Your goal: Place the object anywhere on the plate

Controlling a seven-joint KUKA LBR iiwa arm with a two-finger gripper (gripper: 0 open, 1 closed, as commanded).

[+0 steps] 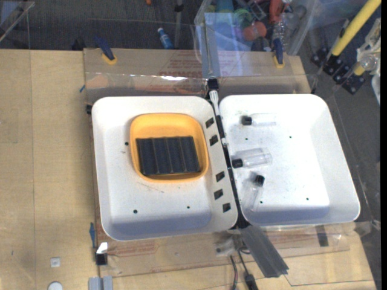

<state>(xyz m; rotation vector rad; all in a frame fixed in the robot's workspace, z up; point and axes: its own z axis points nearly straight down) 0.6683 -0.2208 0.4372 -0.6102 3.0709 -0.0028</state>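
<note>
While 3 clear vials w/ black caps (257, 121) (250, 160) (254, 186) lie well apart in right bin (314, 162), orange plate (168, 124) w/ dark ribbed insert (167, 156) sits in left bin (115, 192).

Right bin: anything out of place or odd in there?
Nothing looks damaged or spilled. Three clear vials with black caps lie on their sides in the right bin, each at a different angle.

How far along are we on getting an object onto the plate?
Nothing looks done: the yellow plate in the left bin carries only its dark ribbed insert. Nothing is in hand. Three clear vials lie in the right bin, unpicked.
</note>
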